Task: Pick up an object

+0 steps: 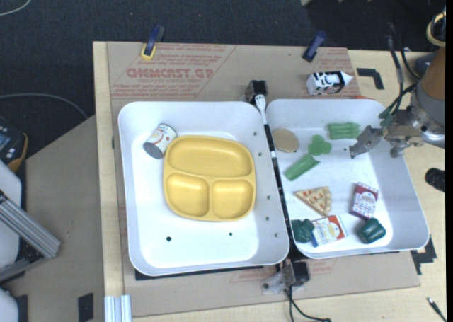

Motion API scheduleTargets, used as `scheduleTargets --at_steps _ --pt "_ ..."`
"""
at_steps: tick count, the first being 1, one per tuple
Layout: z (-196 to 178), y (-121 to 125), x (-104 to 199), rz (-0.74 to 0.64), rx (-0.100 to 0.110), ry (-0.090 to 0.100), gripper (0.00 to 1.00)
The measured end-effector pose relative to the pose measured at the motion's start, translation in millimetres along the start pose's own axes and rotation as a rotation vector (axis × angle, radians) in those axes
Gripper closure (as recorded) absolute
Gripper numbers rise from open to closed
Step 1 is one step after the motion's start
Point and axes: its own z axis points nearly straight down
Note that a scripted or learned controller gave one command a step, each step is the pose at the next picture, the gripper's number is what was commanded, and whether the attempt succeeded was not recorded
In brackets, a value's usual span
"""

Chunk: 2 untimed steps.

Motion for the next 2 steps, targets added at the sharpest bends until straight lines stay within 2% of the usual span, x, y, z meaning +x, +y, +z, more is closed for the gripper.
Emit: scheduleTargets --at_steps 1,2 --pt "-7.7 3.0 0.3 -0.003 -0.014 -0.003 0.0" --pt "47.9 -4.0 -7.2 -0.002 -0.006 0.0 0.0"
